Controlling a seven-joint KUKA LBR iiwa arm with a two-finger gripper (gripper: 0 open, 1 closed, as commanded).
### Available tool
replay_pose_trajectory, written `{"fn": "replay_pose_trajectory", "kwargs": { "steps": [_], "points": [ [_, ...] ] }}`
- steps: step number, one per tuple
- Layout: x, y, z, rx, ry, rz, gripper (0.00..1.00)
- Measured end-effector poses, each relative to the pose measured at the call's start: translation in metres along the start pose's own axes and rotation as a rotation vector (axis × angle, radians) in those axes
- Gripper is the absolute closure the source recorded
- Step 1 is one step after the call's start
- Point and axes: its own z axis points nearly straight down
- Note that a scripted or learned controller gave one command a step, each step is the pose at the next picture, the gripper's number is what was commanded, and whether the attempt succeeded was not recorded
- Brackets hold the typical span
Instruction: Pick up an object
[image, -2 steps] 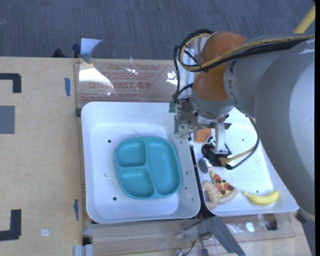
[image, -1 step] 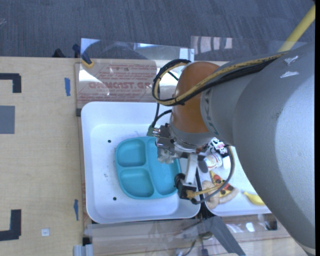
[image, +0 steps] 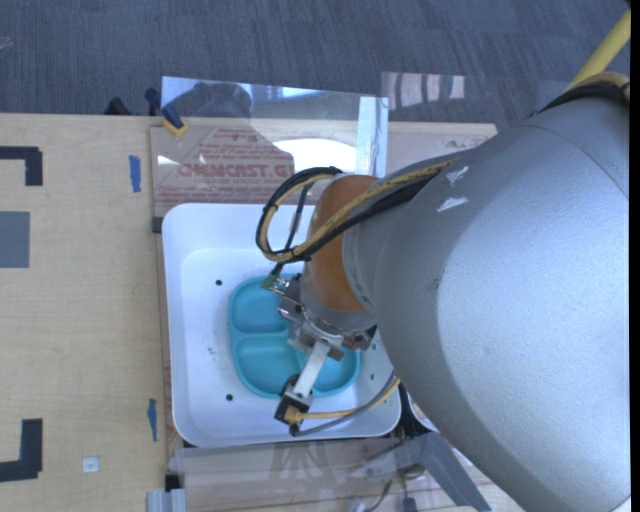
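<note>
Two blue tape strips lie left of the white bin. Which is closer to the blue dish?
The lower strip, by the bin's near corner, is closer to the dish; the upper strip sits by the far corner.

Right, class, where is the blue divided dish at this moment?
In the camera view, the blue divided dish lies inside the white bin, about its middle, with its right part hidden under the arm.
</note>
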Motion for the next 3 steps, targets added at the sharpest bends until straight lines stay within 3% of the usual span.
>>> {"fn": "replay_pose_trajectory", "kwargs": {
  "steps": [1,2,3],
  "points": [
    [0.05,0.011,0.009,-0.01,0.011,0.289,1.0],
    [0.085,0.029,-0.047,0.011,-0.01,0.789,1.0],
    [0.06,-0.015,-0.003,-0.004,0.018,0.623,1.0]
  ]
}}
